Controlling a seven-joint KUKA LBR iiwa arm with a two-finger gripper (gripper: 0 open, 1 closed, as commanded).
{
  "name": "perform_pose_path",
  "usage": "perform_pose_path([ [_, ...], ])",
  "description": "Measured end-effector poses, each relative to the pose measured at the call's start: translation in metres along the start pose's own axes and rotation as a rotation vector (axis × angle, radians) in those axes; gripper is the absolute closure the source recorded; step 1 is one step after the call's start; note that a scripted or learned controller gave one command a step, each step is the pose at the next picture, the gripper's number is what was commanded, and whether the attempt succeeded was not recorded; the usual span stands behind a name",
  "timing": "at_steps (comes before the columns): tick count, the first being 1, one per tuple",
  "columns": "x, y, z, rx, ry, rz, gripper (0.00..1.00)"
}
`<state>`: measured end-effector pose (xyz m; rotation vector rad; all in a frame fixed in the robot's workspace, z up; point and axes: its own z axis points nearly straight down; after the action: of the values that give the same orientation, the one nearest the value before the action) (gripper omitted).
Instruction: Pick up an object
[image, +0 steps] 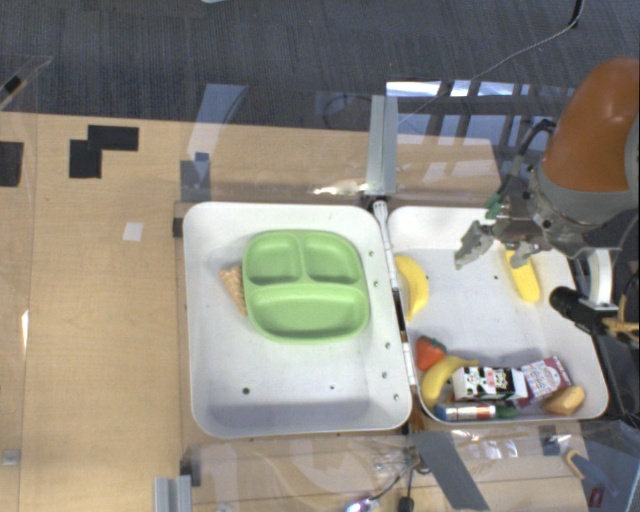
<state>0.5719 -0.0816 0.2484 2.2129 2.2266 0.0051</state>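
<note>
My gripper (495, 250) hangs over the back of the right bin (450, 225), its two fingers spread open with nothing between them. A yellow piece (526, 282) lies just under its right finger, and a banana (413, 284) rests against the bin's left wall. Along the front of this bin are a red fruit (430, 352), a second banana (439, 376), a small printed carton (489, 382), a marker (474, 410), a pink-and-white packet (546, 377) and a yellow-orange piece (566, 400).
The left bin (215, 380) holds a green divided plate (305, 285) with a tan cracker (233, 287) poking out under its left edge. A metal divider (385, 260) separates the bins. The arm's orange band (598, 125) looms at the right.
</note>
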Motion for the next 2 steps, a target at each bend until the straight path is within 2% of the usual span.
perform_pose_path([
  [1, 0.033, 0.059, 0.064, -0.001, 0.0, -0.137, 0.0],
  [2, 0.034, 0.062, 0.051, -0.009, 0.001, -0.135, 1.0],
])
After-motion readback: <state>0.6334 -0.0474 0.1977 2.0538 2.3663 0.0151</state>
